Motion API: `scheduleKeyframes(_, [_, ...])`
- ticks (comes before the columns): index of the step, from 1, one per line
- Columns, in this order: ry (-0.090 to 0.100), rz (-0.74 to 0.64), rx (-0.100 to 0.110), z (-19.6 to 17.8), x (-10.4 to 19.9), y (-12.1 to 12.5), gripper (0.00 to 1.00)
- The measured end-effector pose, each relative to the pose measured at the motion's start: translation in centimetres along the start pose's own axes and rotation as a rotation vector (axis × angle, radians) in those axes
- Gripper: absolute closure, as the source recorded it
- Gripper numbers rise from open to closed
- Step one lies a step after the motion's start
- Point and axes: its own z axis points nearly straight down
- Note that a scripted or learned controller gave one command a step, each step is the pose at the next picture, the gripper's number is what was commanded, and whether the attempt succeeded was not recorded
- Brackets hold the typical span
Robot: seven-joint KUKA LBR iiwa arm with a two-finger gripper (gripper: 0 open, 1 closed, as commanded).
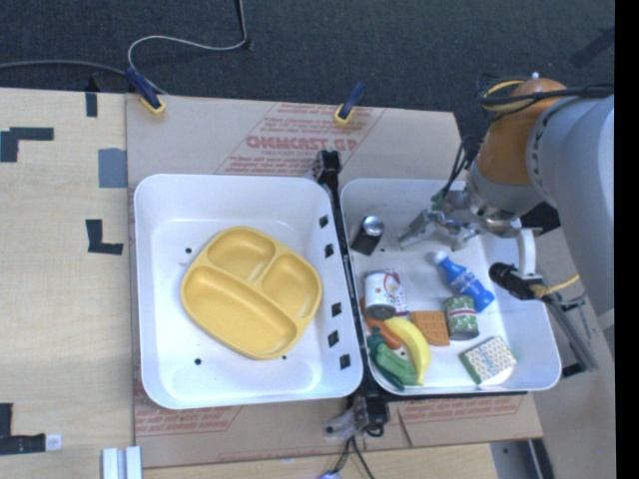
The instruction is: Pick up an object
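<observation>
1. Down at the front edge of the right bin [547,362], closest to us, sit a checked box [488,358], a yellow banana [411,342] and some green veggies [391,360], all bunched up.
2. Biggest thing in the room is the grey arm [564,173]. It reaches in from the right, over the back part of the right bin.
3. Next biggest is the left bin [160,297]. A yellow plate [251,291] with three parts lies in the middle of it.
4. The right bin holds all the small things: a blue bottle [461,280], a white can [380,293], a green can [461,318], a brown cracker [431,325] and a dark round can [368,232] near the back left corner.
5. The gripper [431,226] hangs over the back of the right bin. Its two fingers look spread apart, with nothing between them.
6. I think the blue bottle is the nearest thing to grab. It lies just in front of the gripper, a bit toward the bin's right side. Its long way runs slanted, from back-left to front-right.
7. The dark round can is the next closest, off to the gripper's left.
</observation>
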Motion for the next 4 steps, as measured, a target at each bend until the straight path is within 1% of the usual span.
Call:
scheduleKeyframes(1, [-0.002, -0.001, -0.003, -1.0, 0.0, 0.1, 1.0])
scheduleKeyframes(2, [-0.002, -0.001, -0.002, -1.0, 0.0, 0.1, 0.0])
scheduleKeyframes(3, [-0.003, 0.002, -0.002, 0.0, 0.7, -1.5, 0.0])
scheduleKeyframes(4, [-0.001, 0.0, -0.001, 0.0, 0.3, 0.0, 0.0])
